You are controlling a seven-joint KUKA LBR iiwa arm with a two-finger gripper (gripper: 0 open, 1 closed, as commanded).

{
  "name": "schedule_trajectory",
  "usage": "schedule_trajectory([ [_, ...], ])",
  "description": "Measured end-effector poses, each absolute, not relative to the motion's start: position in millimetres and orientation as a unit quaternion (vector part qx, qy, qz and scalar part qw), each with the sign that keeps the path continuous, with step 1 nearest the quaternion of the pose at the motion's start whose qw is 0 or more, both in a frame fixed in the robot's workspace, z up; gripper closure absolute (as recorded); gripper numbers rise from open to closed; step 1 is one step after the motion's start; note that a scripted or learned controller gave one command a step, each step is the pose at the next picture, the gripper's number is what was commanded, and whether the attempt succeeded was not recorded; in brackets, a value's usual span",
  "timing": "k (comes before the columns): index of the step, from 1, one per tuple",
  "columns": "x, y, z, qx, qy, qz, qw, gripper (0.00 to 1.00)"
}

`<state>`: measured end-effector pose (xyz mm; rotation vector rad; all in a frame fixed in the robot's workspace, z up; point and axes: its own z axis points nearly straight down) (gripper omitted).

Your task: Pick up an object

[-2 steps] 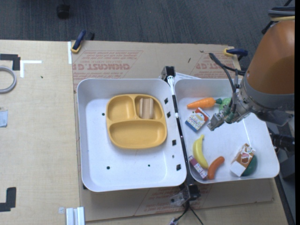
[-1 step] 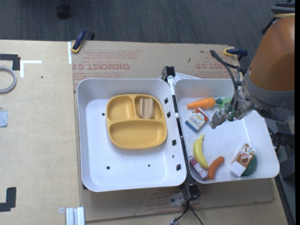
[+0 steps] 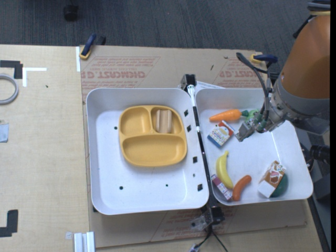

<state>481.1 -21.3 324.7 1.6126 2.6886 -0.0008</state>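
Hovering over the far part of the right bin [image 3: 294, 140], my gripper [image 3: 251, 126] is a dull metal cluster below my grey wrist; I cannot tell how it is set. Just left of it lie a smooth tapered orange carrot [image 3: 226, 115] and a small flat printed packet [image 3: 220, 135]. Nearer sit a curved glossy yellow banana [image 3: 224, 169], a stubby orange sausage shape [image 3: 241, 187], a purple-edged wrapper [image 3: 221, 189] at the near left corner, and a small carton [image 3: 272, 178] leaning on something dark green. Both bins are shallow, white, hard plastic with rounded corners. The left bin [image 3: 105, 182] bears a matte yellow divided tray [image 3: 152, 148] with a pale wooden block [image 3: 164, 121] in its far right compartment. The bins rest on printed brown cardboard [image 3: 126, 70] over a pale wood table [image 3: 42, 161]; grey carpet [image 3: 157, 9] lies beyond.
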Motion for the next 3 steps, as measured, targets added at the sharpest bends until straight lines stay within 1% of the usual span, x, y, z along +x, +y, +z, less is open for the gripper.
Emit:
schedule_trajectory([
  [3,484.7,-22,354,0.512,0.859,-0.0004,0.007,1.0],
])
